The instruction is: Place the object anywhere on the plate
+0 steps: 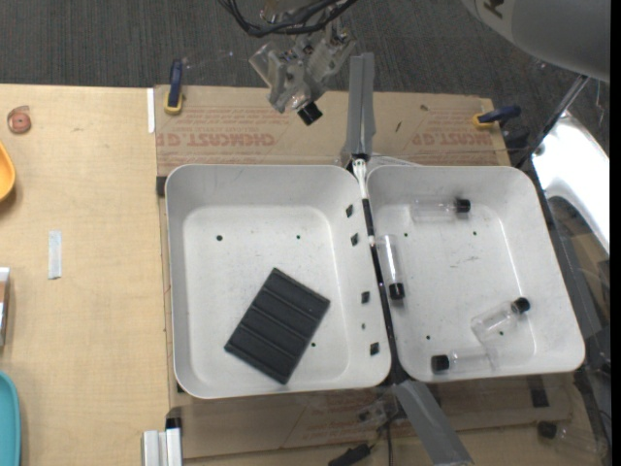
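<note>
A black ribbed rectangular plate lies at a slant in the left bin, toward its front. My gripper hangs high over the bench's far edge, above the cardboard behind the left bin. It is shut on a clear vial with a black cap, which sticks out below the fingers. The vial's clear body is hard to make out against the gripper. The plate is well in front of the gripper and has nothing on it.
Several clear vials with black caps lie in the right bin: one at the back, one by the divider, and two near the front right. A wooden table lies to the left. Clamps hold the cardboard's corners.
</note>
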Action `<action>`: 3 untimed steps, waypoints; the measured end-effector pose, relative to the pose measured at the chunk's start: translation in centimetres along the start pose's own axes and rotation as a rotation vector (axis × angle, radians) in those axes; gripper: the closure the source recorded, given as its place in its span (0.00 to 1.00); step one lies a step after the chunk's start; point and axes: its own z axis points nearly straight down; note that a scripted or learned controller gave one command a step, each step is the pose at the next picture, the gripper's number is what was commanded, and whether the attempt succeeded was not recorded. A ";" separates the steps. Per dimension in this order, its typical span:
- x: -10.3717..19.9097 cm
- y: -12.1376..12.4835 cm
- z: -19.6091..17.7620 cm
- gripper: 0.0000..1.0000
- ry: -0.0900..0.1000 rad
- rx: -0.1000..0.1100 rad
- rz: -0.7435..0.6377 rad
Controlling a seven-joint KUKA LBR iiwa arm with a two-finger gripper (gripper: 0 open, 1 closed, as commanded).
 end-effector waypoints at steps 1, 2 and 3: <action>0.2 -0.1 -0.8 1.00 -0.005 0.002 0.008; 0.4 -0.2 -1.6 1.00 -0.011 0.004 0.016; 0.6 -0.3 -2.3 1.00 -0.017 0.005 0.024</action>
